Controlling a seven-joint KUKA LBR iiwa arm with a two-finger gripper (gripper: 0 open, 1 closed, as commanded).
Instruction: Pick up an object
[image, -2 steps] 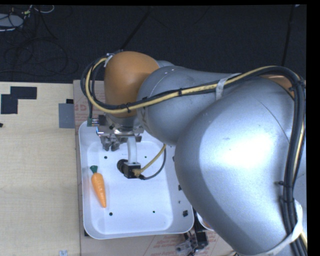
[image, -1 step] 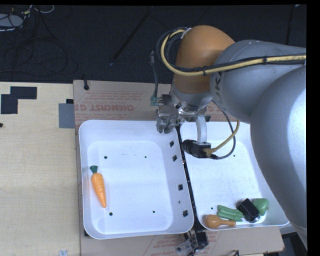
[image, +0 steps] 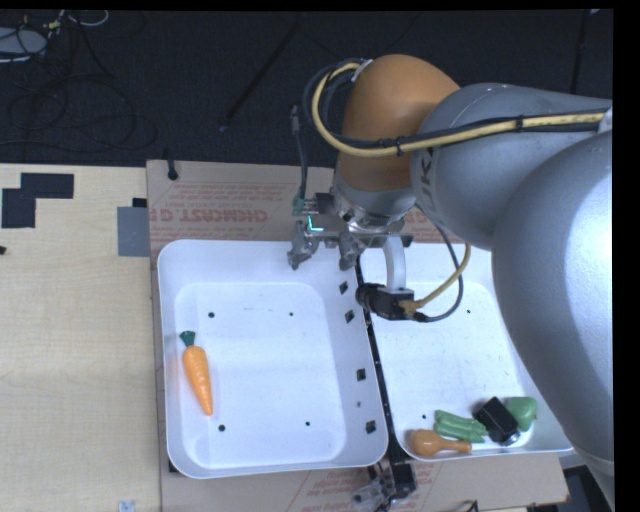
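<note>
Orange carrot (image: 197, 377) well apart from tool (image: 322, 252)

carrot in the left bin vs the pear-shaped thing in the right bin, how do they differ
The carrot is bright orange with a green top; the pear-shaped toy is duller tan-orange. The carrot lies alone, pointing along its bin's left side; the pear-shaped toy lies crosswise at the near edge beside green and black items. Both lie flat in white bins.

I'm looking at a robotics lab bench. Below my gripper (image: 322, 250) sit two shallow white bins (image: 335, 300) on a cardboard sheet (image: 230, 200) over a pale wooden benchtop (image: 70, 350). Beyond the tool, loose cables (image: 60, 40) trail across a dark floor; toy vegetables lie in both bins.
</note>
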